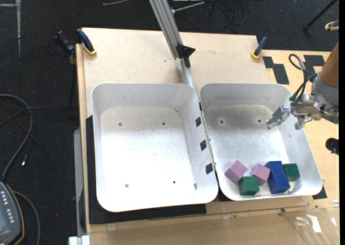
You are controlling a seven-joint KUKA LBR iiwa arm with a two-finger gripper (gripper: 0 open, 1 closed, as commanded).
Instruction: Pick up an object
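I see the jaws (287,118) over the right bin (242,103), close to its right wall in the far half, and they stand open with nothing between the fingers. One finger (277,116) points left over the bin floor; the other is at the rim near the wall. The arm (329,84) is cut off at the right edge of the view, so I make out only the wrist and some cabling. Room is tight on that side, with the bin wall just beside the jaws, while the bin floor to their left and toward the middle is open. The blocks lie bunched in the near right corner of the same bin, well apart from the jaws and nearer to the camera: a pink block (235,171), a green block (248,185), a second pink block (261,173), a blue block (277,176) and a second green block (291,171). They touch or nearly touch, and the blue one hides part of its neighbours. The near wall is just beside the green and blue ones. The left bin (102,130) sits alongside on the table (135,55).
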